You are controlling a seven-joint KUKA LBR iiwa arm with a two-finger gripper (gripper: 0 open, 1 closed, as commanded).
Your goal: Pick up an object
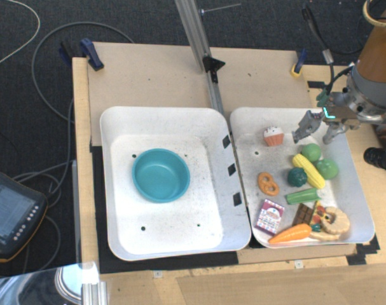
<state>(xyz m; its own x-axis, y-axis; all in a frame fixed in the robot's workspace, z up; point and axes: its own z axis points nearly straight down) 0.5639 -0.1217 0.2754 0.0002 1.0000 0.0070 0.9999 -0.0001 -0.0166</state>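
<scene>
My gripper (318, 132) hangs over the far right part of the right bin (243, 132), its two grey fingers (305, 127) spread open with nothing between them. Just below it lie a green ball (311, 152), a yellow corn cob (308, 170) and a second green piece (328, 168). A small cupcake (273, 136) sits to its left. Further forward are a dark teal ball (297, 177), a pretzel (267, 183), a green pod (301, 196), a pink-white packet (269, 216), an orange carrot (290, 234), a brown bar (303, 214) and a doll-like toy (330, 221).
The left bin (116, 132) holds a teal bowl (161, 175). A metal pole (191, 18) rises behind the bins. Blue clamps (91, 53) grip the bench's back edge. A tablet-like pendant (11, 211) lies on the floor at left.
</scene>
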